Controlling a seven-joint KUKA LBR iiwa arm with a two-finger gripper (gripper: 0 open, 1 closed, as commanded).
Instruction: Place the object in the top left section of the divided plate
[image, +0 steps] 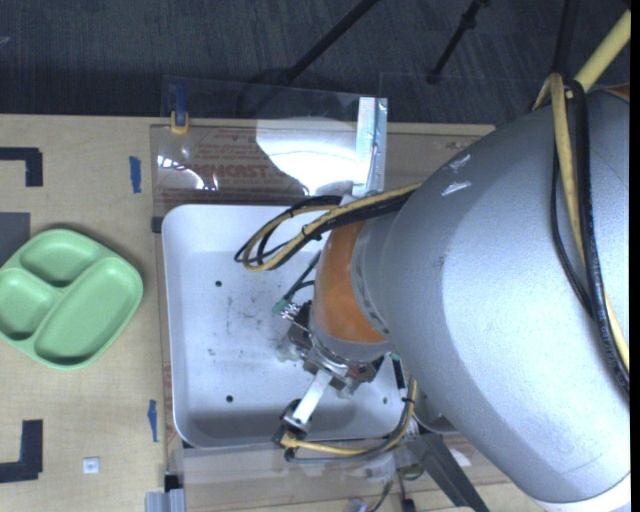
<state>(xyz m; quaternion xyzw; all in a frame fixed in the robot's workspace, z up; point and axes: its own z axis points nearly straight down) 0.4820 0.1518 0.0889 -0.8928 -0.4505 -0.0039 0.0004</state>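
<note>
A light green divided plate (68, 296) lies on the wooden bench at the far left, outside the bin, with nothing in its three sections. Its top left section (58, 255) is the small one toward the back. My gripper (318, 362) points down into the white bin (200, 300), low over the floor near the bin's front right. The orange band and the grey arm cover it from above. No loose object shows on the visible part of the bin floor, only dark specks and scuffs. The arm hides the bin's right half.
A clear plastic wall (270, 150) stands at the back of the bin. Blue tape marks (134, 172) and black corner marks (30, 165) sit on the bench around the plate. Bare bench lies between the plate and the bin's left rim (165, 330).
</note>
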